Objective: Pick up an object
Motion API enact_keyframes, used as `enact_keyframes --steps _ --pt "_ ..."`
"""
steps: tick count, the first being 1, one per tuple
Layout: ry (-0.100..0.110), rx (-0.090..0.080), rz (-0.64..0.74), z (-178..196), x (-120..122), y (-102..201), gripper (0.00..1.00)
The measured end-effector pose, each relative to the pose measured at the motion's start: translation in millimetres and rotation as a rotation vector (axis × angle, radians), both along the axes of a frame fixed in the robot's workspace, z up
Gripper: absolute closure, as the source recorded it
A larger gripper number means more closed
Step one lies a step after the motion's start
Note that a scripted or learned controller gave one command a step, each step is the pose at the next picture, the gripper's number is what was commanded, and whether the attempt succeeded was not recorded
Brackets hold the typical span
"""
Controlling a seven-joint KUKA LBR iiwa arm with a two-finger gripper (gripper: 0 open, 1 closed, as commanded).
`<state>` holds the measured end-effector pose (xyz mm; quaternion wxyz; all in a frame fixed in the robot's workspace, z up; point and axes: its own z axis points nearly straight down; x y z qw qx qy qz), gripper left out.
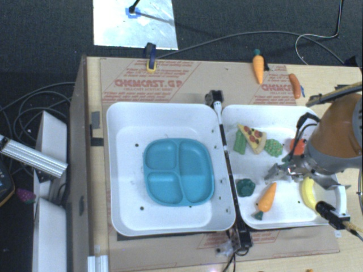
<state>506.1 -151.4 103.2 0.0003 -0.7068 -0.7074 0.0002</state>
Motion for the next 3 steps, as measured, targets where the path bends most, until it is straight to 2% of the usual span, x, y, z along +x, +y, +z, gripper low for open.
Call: enact_keyframes --steps 1,2,3 --pt "-0.004 0.000 0.003 -3 105 49 0.00" --pt "-0.008 -0.002 0.004 -13 144 58 0.00" --pt "-0.011 -0.004 0.007 0 145 57 1.00"
